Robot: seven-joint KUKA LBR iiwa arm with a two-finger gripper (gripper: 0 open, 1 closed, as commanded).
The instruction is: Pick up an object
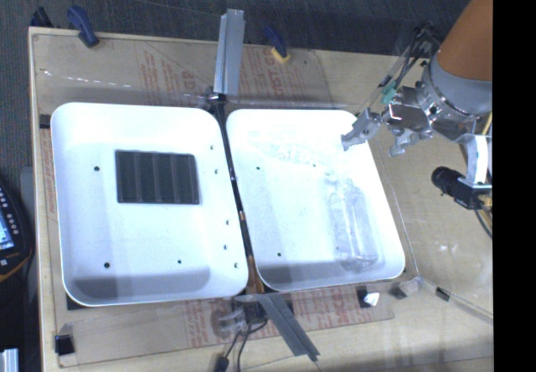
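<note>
My pincer (pixel 378 131) hangs at the upper right of the frame, just over the top right corner of the right bin (pixel 251 194), with my arm (pixel 469 43) coming in from the right edge above it. Its two fingers point down and to the left; one tip sits at the bin's rim and the other a little to the right, over the bench (pixel 435 219). There is a clear gap between them and nothing in it, so I am holding nothing. A clear bottle (pixel 352 224) lies in the right half of the right bin, lengthwise from upper middle to lower right, hard to make out against the white floor. It is well below my fingers and apart from them. In the left bin (pixel 75 194) a dark ribbed slab (pixel 157 177) lies flat, left of centre. Blue clamps (pixel 82 25) grip the bench's top edge.
</note>
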